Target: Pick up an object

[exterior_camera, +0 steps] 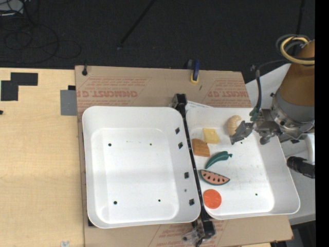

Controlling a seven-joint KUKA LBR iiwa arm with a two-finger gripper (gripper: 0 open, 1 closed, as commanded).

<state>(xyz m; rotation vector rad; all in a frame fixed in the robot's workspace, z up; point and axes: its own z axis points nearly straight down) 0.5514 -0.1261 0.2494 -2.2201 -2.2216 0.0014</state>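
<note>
Reaching in from the right, the arm (295,91) hangs over the right bin (267,197), and nothing has been lifted yet as far as I can judge. The left bin (133,169) sits beside it, the 2 held together by black clips along the shared edge.

All 6 toys lie on the floor of the right bin, mostly along its left half. The gripper (241,131) is low near the bin's upper middle, just beside the pale bun-like piece (234,122), which lies at its upper left. Its dark fingers look slightly parted with nothing between them, so I read it as released and carrying nothing.

Below and left of the gripper lie the yellow block (211,135) and the brown bread slice (200,147), close together. The green pepper (218,158) is tilted just below them, then the watermelon slice (214,177), then the orange disc (212,198) nearest the front wall.

So the approach seems made; the grasp and the lift are left, with the pale piece the likeliest target.
</note>
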